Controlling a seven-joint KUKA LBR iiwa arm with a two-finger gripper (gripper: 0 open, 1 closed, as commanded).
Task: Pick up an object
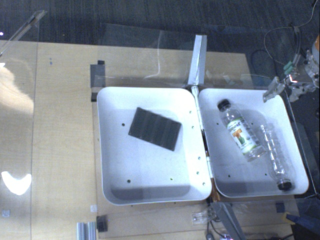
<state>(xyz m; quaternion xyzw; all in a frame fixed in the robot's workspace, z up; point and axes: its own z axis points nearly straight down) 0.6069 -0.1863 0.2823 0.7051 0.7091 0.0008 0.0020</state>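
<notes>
In the camera view the gripper (280,85) hangs at the upper right, over the far right corner of the right bin (295,134). It is small and partly cut off by the frame edge, so its state cannot be told from here, and nothing can be seen held in it.

The right bin holds two clear bottles. The labelled bottle (239,130) lies on its side near the middle of the bin, its black cap towards the far left and its base towards the near right, so its long axis runs on a diagonal. The plain bottle (274,154) lies just beside it on the right, with its cap near the bin's near right corner; its axis runs more nearly from far to near. The two look very close at the labelled bottle's base end, and I cannot tell whether they touch.

The left bin (107,149) holds a dark flat pad (155,128), lying tilted, well apart from the gripper and across the divider.

The bottles are the nearer targets. From the gripper, the labelled bottle lies down and to the left in the view, and the plain bottle lies almost straight below along the right wall. A grasp would likely need the fingers set across a bottle's long axis, not along it; the smooth round bodies may roll or slip.
</notes>
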